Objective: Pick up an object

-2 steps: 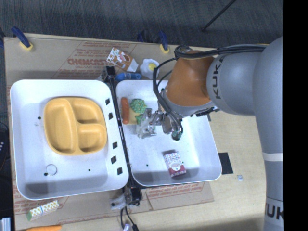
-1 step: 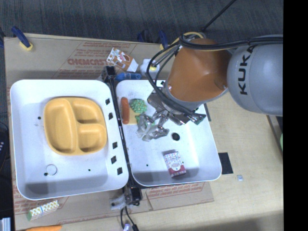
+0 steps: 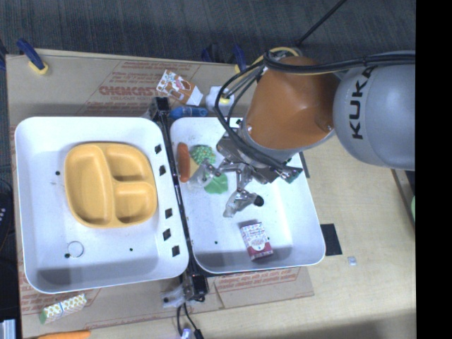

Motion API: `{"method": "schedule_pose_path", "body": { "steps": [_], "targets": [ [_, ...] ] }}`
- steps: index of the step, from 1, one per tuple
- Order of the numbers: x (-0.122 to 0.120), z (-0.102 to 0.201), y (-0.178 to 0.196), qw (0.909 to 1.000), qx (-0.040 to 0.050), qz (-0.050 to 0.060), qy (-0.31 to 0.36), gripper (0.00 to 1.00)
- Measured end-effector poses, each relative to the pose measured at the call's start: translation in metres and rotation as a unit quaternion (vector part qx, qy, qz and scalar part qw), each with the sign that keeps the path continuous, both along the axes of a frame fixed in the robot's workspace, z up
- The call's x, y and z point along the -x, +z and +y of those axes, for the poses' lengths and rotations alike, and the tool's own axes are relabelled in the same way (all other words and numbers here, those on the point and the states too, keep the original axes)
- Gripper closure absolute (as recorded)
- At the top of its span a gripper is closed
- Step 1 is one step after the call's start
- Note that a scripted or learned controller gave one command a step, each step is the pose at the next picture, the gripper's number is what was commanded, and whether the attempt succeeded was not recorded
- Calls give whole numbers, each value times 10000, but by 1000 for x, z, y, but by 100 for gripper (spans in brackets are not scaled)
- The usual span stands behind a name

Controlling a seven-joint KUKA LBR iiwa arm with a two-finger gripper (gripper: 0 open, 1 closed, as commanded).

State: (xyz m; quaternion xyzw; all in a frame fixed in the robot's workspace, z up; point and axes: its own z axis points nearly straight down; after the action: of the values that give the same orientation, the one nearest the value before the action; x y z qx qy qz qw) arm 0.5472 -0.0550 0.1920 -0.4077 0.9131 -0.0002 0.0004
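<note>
My gripper [image 3: 224, 189] hangs over the middle of the right bin [image 3: 304, 217], under the orange wrist band. Its two metal fingers stand apart, so it is open. A light green piece [image 3: 216, 183] lies on the bin floor beside the left finger [image 3: 209, 173]; I cannot tell whether they touch. An orange sausage-shaped toy [image 3: 183, 161] lies by the bin's left wall, with a dark green knobbly toy [image 3: 201, 152] next to it. A small red carton [image 3: 256, 240] sits near the front of the bin, below the gripper.
The left bin [image 3: 35, 210] holds a yellow divided tray [image 3: 110, 183]. A small snack box [image 3: 171, 85] and a blue item [image 3: 188, 111] lie behind the bins. A wrapped sweet [image 3: 63, 307] lies at the bench front left. Cables loop over the arm.
</note>
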Motion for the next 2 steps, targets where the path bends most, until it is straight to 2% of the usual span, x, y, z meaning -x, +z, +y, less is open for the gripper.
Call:
{"method": "schedule_pose_path", "body": {
  "steps": [1, 2],
  "targets": [
    [-39, -49, -101, 9998, -3, 9, 190, 0],
    [-80, -43, -100, 9993, -2, -2, -379, 0]
  ]
}}
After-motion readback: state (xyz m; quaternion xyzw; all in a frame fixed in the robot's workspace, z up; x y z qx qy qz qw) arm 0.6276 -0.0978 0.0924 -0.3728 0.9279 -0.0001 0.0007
